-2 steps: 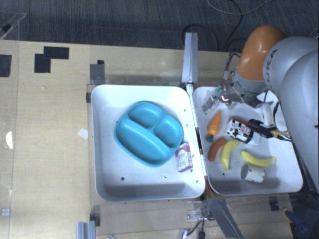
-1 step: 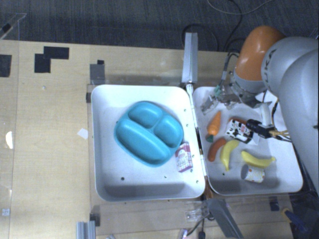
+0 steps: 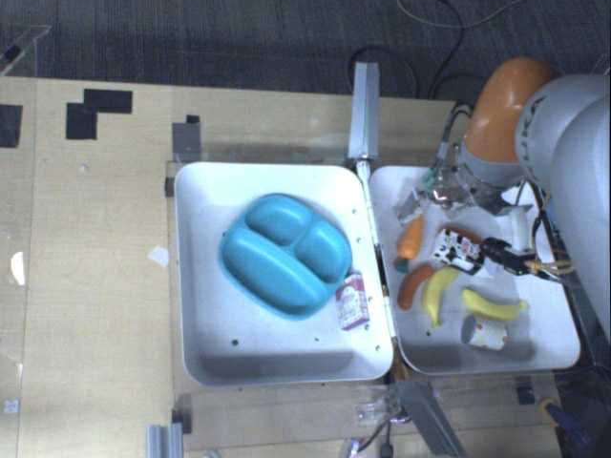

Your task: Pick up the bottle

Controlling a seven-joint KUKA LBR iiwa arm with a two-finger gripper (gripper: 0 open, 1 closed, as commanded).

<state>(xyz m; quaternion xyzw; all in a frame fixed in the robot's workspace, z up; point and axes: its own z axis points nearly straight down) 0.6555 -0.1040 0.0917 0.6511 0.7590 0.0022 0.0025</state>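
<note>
Here the pincer [image 3: 431,196] hangs above the carrot [image 3: 410,239] — its opening cannot be told.

Both bins, the left bin [image 3: 196,284] and the right bin [image 3: 563,337], look like smooth white plastic with a soft sheen. The blue divided plate [image 3: 284,253] is glossy plastic. The small bottle [image 3: 352,301] at lower centre carries a printed paper-like label. The counter [image 3: 86,256] reads as pale matt wood. The arm [image 3: 558,113] at upper right has a smooth grey shell and a shiny orange band.
</note>
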